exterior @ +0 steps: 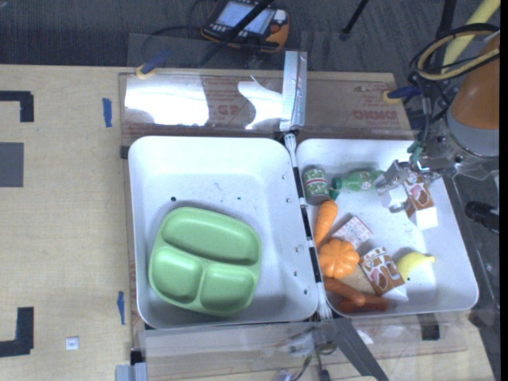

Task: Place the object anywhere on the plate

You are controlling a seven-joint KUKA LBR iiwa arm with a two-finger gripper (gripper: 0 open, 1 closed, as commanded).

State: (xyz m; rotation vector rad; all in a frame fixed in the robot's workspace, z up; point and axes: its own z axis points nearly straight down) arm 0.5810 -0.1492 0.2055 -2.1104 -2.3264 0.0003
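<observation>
We see the green plate [205,267], split into three compartments, lying in the left bin [159,165] toward its near side, with nothing on it. In the right bin [460,268] lie a small can [315,182], a green bottle [355,181], a carrot [324,221], an orange pumpkin [339,258], a lemon [414,265], a red sausage [353,294] and some small cartons [381,270]. The hand [397,177] sits low over the far right of that bin, beside the bottle; whether it is released or clenched we cannot tell.
</observation>
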